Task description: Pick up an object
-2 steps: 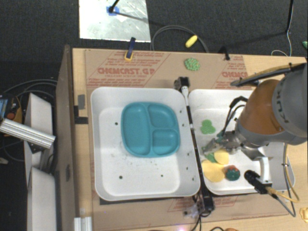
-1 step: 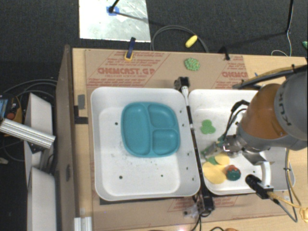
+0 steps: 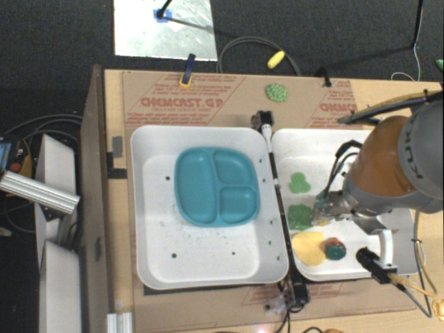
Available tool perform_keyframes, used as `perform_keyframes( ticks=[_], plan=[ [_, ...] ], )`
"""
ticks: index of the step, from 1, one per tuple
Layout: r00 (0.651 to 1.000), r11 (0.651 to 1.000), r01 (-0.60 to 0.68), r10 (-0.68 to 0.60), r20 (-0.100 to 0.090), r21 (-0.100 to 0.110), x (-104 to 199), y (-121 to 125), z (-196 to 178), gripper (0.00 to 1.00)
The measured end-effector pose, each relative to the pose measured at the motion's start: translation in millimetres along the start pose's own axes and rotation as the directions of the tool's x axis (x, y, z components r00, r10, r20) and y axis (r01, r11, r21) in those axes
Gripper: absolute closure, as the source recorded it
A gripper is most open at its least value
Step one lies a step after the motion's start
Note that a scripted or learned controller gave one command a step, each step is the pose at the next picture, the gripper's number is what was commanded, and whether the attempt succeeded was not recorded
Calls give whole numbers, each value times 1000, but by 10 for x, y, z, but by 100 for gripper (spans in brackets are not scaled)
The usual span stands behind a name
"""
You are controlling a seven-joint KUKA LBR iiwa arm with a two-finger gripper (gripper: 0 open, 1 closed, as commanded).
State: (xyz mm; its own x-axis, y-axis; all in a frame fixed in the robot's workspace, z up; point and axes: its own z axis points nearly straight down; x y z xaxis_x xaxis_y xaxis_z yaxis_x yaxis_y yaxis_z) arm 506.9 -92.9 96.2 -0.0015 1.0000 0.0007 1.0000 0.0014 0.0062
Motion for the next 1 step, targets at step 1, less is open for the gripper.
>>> perform_keyframes(
  ticks=[1],
  plan=[
    [1000,1000,8,-8,1,-8,369,389,-1128,100]
  ],
)
